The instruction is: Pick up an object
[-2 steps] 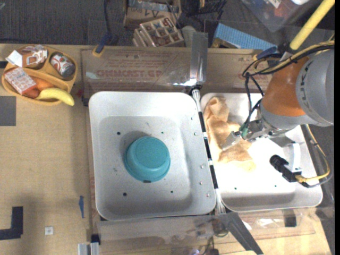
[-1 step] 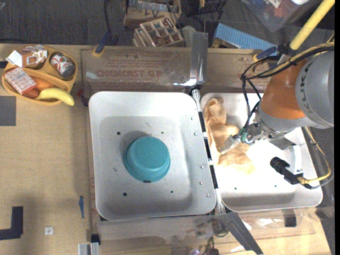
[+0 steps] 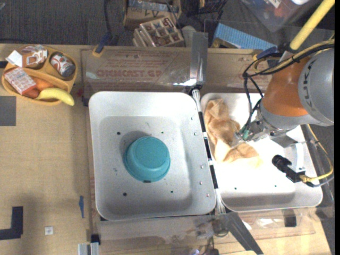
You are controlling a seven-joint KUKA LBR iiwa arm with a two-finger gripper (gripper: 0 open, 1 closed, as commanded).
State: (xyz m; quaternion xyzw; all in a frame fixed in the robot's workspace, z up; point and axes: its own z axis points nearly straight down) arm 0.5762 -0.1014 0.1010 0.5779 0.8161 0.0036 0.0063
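A crumpled tan cloth (image 3: 222, 129) lies in the right bin (image 3: 265, 193), along its left side. An upturned teal bowl (image 3: 147, 158) rests in the middle of the left bin (image 3: 106, 121). My gripper (image 3: 246, 135) is down in the right bin at the cloth's right edge, touching or just above the fabric. The grey arm with its orange band reaches in from the right and hides part of the bin's far right corner. Whether any cloth is gripped cannot be made out.
A yellow tray (image 3: 37, 76) with a banana and food packets sits on the bench at far left. A cardboard strip (image 3: 141, 70) runs behind the bins. Cables hang near the arm at upper right.
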